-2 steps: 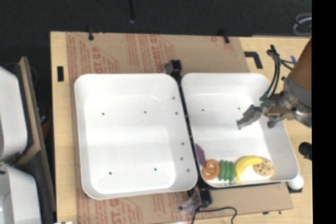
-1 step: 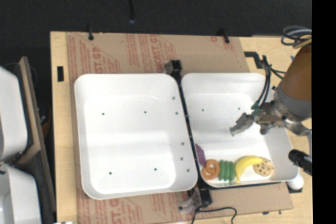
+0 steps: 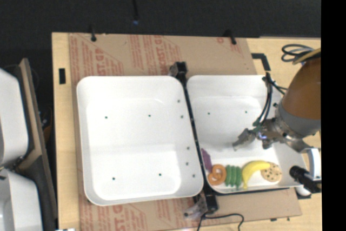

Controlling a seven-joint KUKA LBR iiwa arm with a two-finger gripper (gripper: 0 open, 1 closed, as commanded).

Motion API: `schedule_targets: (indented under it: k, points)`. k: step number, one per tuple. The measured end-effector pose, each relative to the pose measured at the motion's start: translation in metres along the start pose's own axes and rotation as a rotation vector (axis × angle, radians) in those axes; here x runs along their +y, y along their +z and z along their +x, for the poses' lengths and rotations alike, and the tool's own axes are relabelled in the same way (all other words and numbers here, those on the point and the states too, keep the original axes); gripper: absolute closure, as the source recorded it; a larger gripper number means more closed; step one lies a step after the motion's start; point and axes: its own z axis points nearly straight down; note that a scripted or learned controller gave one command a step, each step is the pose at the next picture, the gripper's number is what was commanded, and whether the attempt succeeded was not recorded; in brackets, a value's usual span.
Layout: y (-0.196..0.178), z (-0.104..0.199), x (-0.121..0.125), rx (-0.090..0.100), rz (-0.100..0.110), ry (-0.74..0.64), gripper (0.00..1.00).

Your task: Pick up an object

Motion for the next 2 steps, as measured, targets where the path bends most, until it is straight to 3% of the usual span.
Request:
schedule_targets:
  k: [1,2]
  points:
    - [0.048,-0.005,0.007,0.0,0.0,-0.001,0.0]
    - [0.035,-0.006,0.008,-0.001,-0.005,0.0,1.0]
